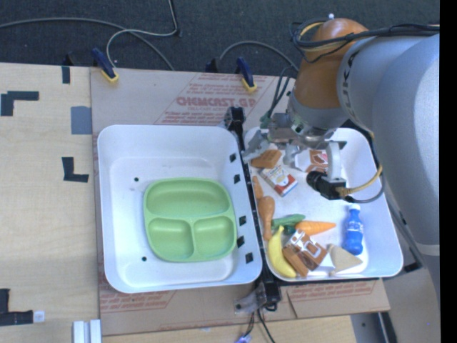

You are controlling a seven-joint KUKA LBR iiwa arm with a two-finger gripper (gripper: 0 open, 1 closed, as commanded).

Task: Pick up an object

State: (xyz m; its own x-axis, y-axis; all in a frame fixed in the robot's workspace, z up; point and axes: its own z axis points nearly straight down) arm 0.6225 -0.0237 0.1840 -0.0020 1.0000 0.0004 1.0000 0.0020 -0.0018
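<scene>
My gripper (303, 152) hangs low over the far part of the right bin (382, 213), under the arm's orange band. Just to its left lies a brown bread piece (265, 158), and a small red and white box (283, 183) sits below that. A red and white packet (319, 159) lies right beside the gripper, partly hidden by it. Nearer the front are a carrot (315, 227) with green leaves, a yellow banana (278, 256), a blue bottle (353, 229), a brown bar (300, 253) and a beige wedge (347, 261). I see nothing held.
The left bin (121, 163) holds a green divided plate (190, 218). An orange-brown pastry (265, 209) lies along the right bin's left wall. Black clips line the divider (243, 191) between the bins. The bulky grey arm (400, 113) covers the right bin's far right corner.
</scene>
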